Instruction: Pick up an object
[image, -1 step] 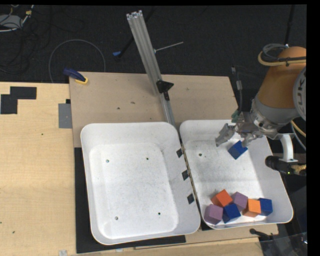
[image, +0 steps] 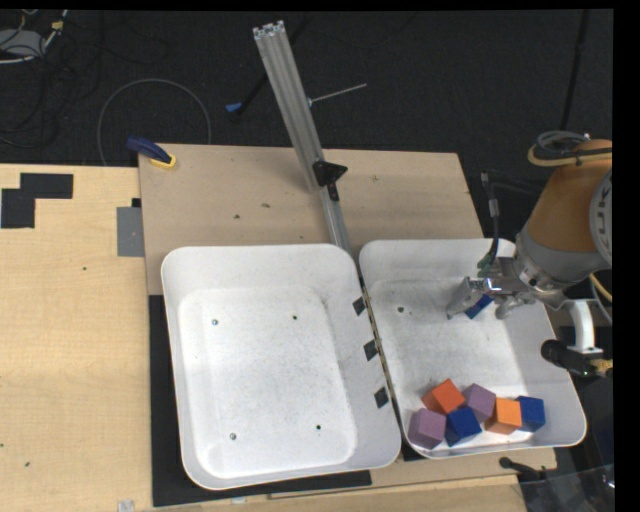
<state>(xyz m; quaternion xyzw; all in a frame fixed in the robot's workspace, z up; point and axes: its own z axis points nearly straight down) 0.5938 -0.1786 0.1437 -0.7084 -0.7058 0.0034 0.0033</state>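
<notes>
The tool (image: 484, 300) is clamped on a small blue block (image: 477, 307) near the right bin's (image: 440, 330) far edge. I judge this the grasp step; next, lift it clear.

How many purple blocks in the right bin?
2. One purple block at the pile's left end, another behind the blue block. More may hide under the pile.
</notes>
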